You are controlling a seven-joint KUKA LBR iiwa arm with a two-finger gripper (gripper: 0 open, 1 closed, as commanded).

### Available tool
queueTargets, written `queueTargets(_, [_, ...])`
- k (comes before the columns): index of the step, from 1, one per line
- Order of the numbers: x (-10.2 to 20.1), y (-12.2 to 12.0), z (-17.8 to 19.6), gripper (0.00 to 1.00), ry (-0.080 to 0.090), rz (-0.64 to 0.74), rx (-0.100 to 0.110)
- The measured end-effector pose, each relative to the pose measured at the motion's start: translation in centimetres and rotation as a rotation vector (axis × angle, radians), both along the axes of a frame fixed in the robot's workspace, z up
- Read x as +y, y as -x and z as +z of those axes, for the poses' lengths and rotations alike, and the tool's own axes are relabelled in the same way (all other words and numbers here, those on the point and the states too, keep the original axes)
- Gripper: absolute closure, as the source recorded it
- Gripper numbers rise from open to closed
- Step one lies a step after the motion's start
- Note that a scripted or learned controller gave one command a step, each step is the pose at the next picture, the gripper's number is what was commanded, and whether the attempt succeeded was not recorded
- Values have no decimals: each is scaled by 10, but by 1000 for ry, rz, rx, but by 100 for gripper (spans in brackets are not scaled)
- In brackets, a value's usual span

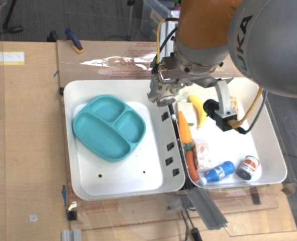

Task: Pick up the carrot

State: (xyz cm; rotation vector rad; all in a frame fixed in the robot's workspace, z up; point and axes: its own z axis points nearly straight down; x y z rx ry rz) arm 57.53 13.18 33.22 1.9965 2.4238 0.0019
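The tool (164, 95) hovers just above the carrot (184, 126) in the right bin (269, 149); its grip state I cannot tell.

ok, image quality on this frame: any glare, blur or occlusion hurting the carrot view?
Camera view: glare streaks on the clear plastic sheet behind the bins; the arm looms large and soft-focused, hiding much of the right bin; the carrot stays sharp and evenly lit, shadows mild.

the grey arm (259, 29) comes in from the right, its orange band (208, 14) bulking above the wrist. the gripper (163, 98) hangs low, pointing down; its finger state is hard to make out.
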Motion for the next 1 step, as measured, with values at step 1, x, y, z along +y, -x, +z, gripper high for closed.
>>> queueTargets(1, [-148,-21,60,100,4,533,-6])
